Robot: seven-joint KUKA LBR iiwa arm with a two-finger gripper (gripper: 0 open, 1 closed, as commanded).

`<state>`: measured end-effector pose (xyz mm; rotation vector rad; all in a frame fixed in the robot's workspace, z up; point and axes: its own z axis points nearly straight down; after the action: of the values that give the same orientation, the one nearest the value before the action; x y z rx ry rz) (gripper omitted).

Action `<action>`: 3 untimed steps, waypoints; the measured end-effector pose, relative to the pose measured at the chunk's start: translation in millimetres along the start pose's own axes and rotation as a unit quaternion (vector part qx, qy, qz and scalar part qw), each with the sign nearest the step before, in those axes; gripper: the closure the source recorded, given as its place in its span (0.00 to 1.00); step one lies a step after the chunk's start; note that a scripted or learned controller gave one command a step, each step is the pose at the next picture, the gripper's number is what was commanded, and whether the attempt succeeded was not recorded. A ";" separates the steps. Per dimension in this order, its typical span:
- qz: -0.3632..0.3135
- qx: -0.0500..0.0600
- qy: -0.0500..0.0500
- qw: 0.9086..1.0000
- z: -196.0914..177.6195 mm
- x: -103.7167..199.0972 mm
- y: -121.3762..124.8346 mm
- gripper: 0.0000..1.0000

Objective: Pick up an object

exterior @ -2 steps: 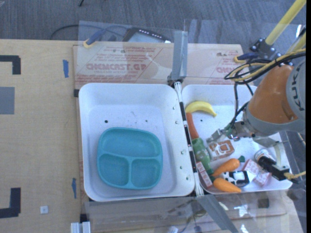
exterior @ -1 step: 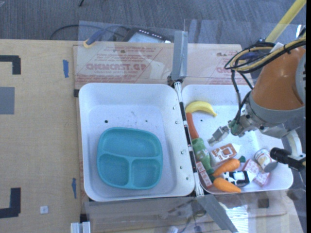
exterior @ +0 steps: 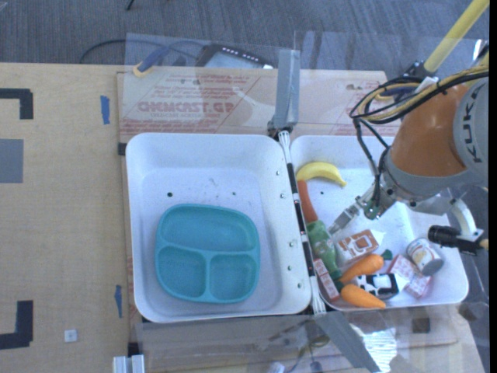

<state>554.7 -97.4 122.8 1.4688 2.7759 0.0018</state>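
Largest first: left bin (exterior: 147, 162) holding a teal divided plate (exterior: 207, 252), three compartments, lying flat toward the bin's front-left. Right bin (exterior: 458, 286) sharing the centre divider with the left one, cluttered. Grey arm (exterior: 431, 142) with orange band reaching in over the right bin's back-right part. Gripper (exterior: 349, 217) low over the right bin's middle, tips aimed toward the divider; fingers (exterior: 342, 223) slightly parted, nothing pinched between them, tips just above or touching an orange-and-white packet (exterior: 359, 244) — contact unclear. Banana (exterior: 321, 172) at the right bin's back near the divider, curved, long axis roughly left-right, well apart from the gripper. Thin orange carrot (exterior: 306, 201) along the divider, long axis running back to front. Green item (exterior: 320, 239) just in front of it, kind unclear. Two more carrots: one (exterior: 362, 266) beside the packet, tilted up to the right; one (exterior: 362, 297) at the bin's front edge, long axis left-right. Small tin can (exterior: 423, 255) at the right bin's right side, on its side. Red-and-white packet (exterior: 410, 277) between can and carrots.
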 end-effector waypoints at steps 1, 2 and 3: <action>-0.007 -0.001 -0.001 1.000 -23.7 -24.0 14.6 0.00; -0.053 -0.002 -0.002 0.999 20.7 0.4 -56.8 0.00; -0.052 -0.004 -0.003 0.999 10.5 -0.4 -56.3 1.00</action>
<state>508.4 -129.4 112.2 1.3187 2.8403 0.0081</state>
